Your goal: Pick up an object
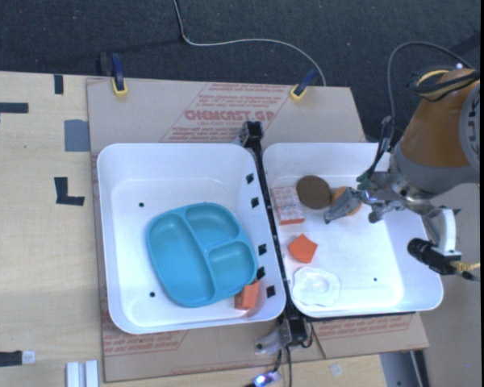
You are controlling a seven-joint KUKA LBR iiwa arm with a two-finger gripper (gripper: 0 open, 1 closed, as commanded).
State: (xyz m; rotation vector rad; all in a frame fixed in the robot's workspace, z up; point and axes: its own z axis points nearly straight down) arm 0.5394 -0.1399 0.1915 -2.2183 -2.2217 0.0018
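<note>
Pincer down in the right bin, beside the orange piece near the bin's far edge.

Camera view: the pincer (343, 208) sits low in the right bin (387, 293), touching a small orange piece (344, 196) next to a brown disc (313, 191). Whether it is spread or pinching cannot be told. Judged step: grasp attempt. Next move calls for closing on the piece, then a straight lift. An orange block (302, 248) lies toward mid-bin.

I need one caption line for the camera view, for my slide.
KUKA arm's gripper reaches into right bin beside a brown disc; blue tray fills left bin.
</note>
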